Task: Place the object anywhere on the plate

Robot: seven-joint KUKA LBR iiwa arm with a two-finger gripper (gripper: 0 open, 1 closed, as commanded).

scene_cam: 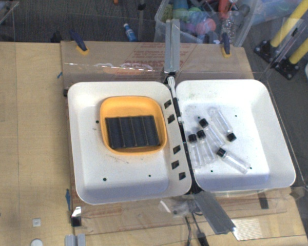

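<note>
The desk carries everything, and the yellow plate serves as the mark for the rest. The left bin lies around the plate and keeps it from sliding. The right bin sits just to the right of the plate, across the seam where the two bins meet. This arrangement keeps the supply apart from the goal, so a thing that reaches the plate has plainly been carried there.

The plate rests flat near the middle of its bin with its rim raised, which should stop a round thing from rolling off. A dark ribbed block lies on the plate and covers most of its floor. I judge that its grooves would steady a small cylinder.

The task's things are the clear tubes with black caps. They lie on their sides in a loose scatter in the right bin, well to the right of the plate, some touching and some crossed. None is on the plate, so the placing is not yet done.
</note>
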